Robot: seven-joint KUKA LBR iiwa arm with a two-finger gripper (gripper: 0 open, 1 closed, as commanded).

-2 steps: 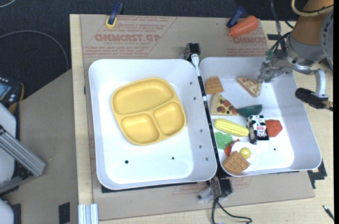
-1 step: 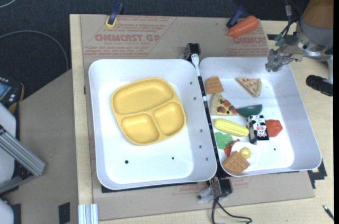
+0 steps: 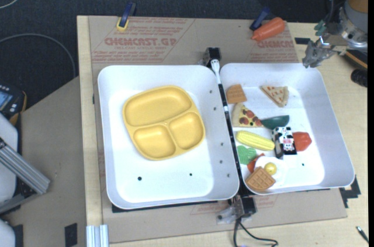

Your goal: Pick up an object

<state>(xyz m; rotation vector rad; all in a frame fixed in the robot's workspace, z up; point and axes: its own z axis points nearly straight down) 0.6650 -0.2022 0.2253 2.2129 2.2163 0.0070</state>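
Note:
The right bin (image 3: 327,117) holds several toy foods: a brown toast square (image 3: 236,93), a sandwich wedge (image 3: 276,94), a pizza slice (image 3: 246,117), a dark green pepper (image 3: 276,121), a corn cob (image 3: 253,139), a black-and-white cow figure (image 3: 284,141), a red tomato (image 3: 301,139), a green piece (image 3: 245,154), a fried egg (image 3: 270,169) and a waffle (image 3: 259,181). My gripper (image 3: 315,55) hangs above the bin's far right corner, away from all of them, with nothing seen in it.
The left bin (image 3: 114,123) carries a yellow divided plate (image 3: 163,121). An orange carrot toy (image 3: 269,29) lies on the bench behind the right bin. A yellow-and-blue clamp (image 3: 124,17) sits at the bench's far left edge. Black clips (image 3: 213,56) join the bins.

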